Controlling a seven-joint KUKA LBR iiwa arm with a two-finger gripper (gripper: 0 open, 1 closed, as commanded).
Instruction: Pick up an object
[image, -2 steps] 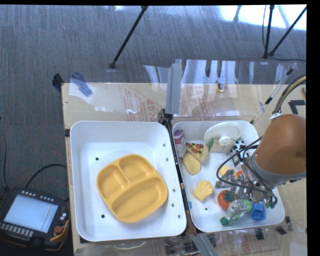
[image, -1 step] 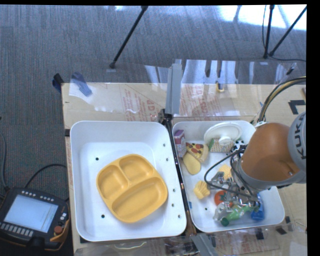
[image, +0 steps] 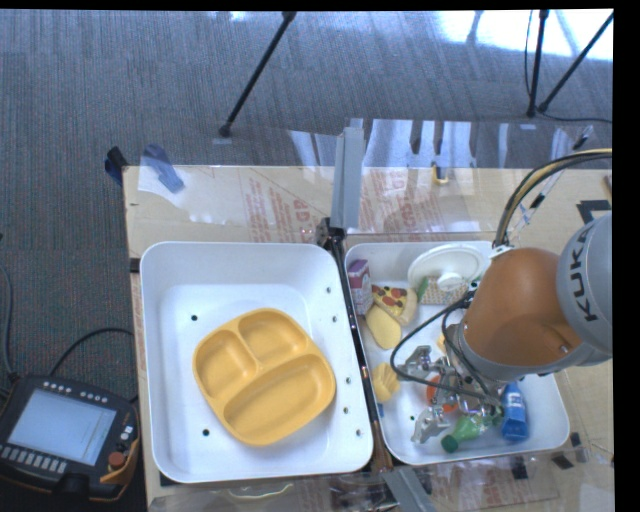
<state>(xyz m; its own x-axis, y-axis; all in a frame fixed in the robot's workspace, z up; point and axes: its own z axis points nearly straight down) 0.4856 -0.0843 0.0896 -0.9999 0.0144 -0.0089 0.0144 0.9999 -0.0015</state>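
- Down at the bottom of the frame, the right bin (image: 560, 425) holds a pile of small toys, and the gripper (image: 447, 398) hangs low over them.
- Whether the gripper is wide or narrow, I cannot tell; wires and metal parts hide it.
- Nothing looks held yet, so I think the pick is not done.
- Good picks sit just beside the gripper: a green bottle (image: 465, 432), a blue bottle (image: 514, 414) and a small yellow toy (image: 386, 381).
- To do it well, the gripper should go straight down on one toy that lies apart from the others, close on its middle, then lift slowly.
- Toys touching each other may slip or come up together.
- Count: two white bins, one yellow tray (image: 264, 375) with three parts in the left bin (image: 165, 270), one white bowl (image: 447, 266) in the right bin, one arm (image: 520, 305).
- Small toys in the right bin: about eight, some hidden.
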